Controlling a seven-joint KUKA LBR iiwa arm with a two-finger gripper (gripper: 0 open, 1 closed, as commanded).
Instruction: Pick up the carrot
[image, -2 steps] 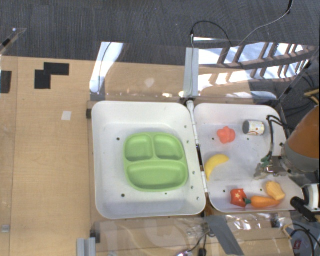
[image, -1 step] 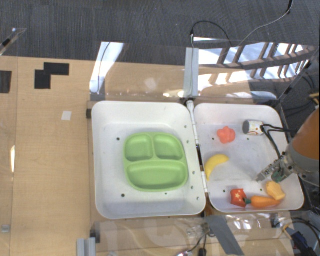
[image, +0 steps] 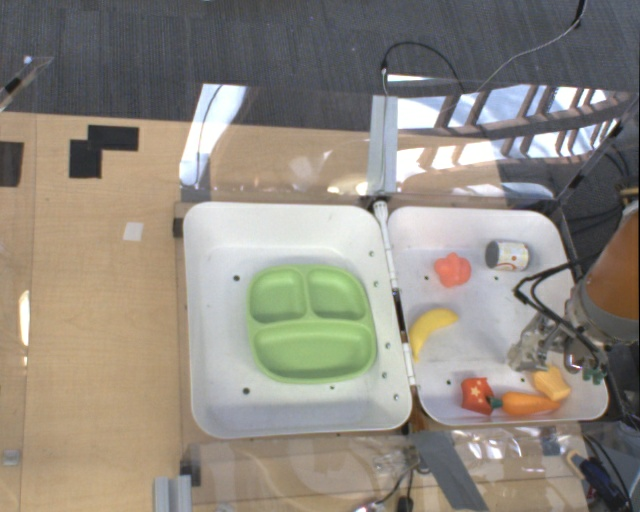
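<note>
Two shallow white bins sit side by side on my light wooden bench (image: 90, 330), and my metal two-finger gripper (image: 545, 350) hangs low in the right bin (image: 480, 225). I cannot tell how it is set. Just below it, by the bin's front wall, lies the smooth orange carrot (image: 528, 404). A yellow-orange block (image: 552, 383) lies between them, touching the carrot's right end, and a red pepper (image: 477, 395) lies at its left end. Further left of me is a yellow banana (image: 430, 328); beyond me are a coral toy (image: 453, 269) and a small white can (image: 508, 255). The left bin (image: 215, 300) holds a green divided plastic plate (image: 310, 325).
</note>
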